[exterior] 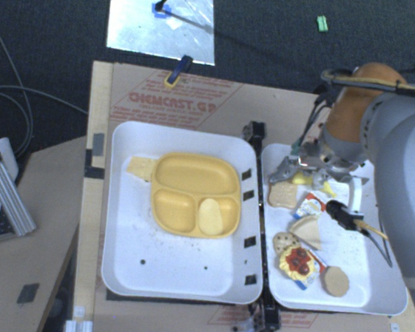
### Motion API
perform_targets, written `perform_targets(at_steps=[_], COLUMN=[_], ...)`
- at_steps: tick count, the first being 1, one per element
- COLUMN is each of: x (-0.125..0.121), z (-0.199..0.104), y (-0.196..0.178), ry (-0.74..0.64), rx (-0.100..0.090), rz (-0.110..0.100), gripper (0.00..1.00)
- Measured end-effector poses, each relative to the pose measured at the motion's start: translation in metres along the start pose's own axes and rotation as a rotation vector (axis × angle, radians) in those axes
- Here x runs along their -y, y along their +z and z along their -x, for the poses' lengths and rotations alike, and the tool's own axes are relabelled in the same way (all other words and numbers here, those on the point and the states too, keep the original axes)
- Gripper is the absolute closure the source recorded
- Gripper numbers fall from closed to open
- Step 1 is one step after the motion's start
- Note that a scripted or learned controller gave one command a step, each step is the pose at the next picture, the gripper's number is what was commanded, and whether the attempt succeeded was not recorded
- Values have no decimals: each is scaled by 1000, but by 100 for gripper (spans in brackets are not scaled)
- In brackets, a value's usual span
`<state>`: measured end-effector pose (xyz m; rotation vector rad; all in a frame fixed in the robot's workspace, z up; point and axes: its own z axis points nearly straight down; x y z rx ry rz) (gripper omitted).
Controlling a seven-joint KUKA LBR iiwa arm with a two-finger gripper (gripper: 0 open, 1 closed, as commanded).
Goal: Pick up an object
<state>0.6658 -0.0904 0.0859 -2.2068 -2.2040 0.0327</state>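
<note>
While the arm leans over the right bin, you see its fingers low at that bin's far-left corner, though you cannot tell whether they are spread or closed. Left of that bin sits the left bin, holding a yellow divided tray. Just below the fingers in the right bin lies a toast slice, flat, with no clear long axis. Nearer you rests a pizza piece; beside it, a round cookie.
</note>
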Motion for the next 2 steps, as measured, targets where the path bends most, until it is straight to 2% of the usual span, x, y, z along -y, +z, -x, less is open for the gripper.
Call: perform_targets(at_steps=[1, 2], x=[1, 3], z=[25, 33], y=[0, -12], ry=[3, 3], rx=[-12, 2], rz=[2, -6], gripper=[0, 100])
